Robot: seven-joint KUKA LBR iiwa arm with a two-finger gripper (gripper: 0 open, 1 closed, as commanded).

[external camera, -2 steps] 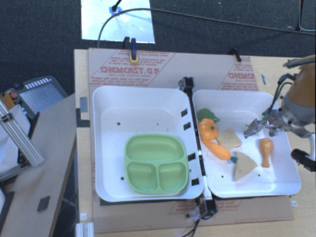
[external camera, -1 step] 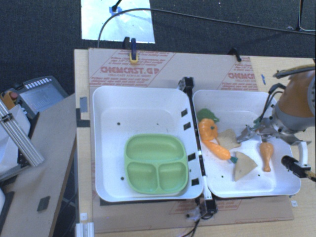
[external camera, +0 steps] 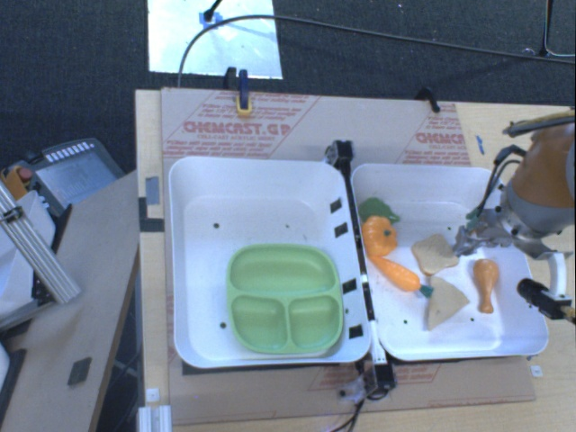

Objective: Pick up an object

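Observation:
The right bin (external camera: pixel 450 345) holds several toy foods. An orange pumpkin-like piece (external camera: pixel 379 236) with a green leaf (external camera: pixel 378 211) lies at its left, and an orange carrot (external camera: pixel 397 274) lies just below it. A tan bread-like slice (external camera: pixel 434 255) sits in the middle, with a tan wedge (external camera: pixel 445 303) nearer the front. A brown drumstick (external camera: pixel 486 283) lies to the right. My gripper (external camera: pixel 465 240) reaches in from the right and hangs at the right edge of the tan slice, low over the bin floor.
The left bin (external camera: pixel 193 241) holds a green three-compartment plate (external camera: pixel 285 297). A black divider with clips (external camera: pixel 351 250) runs between the bins. The grey and orange arm (external camera: pixel 540 183) covers the right bin's far right side.

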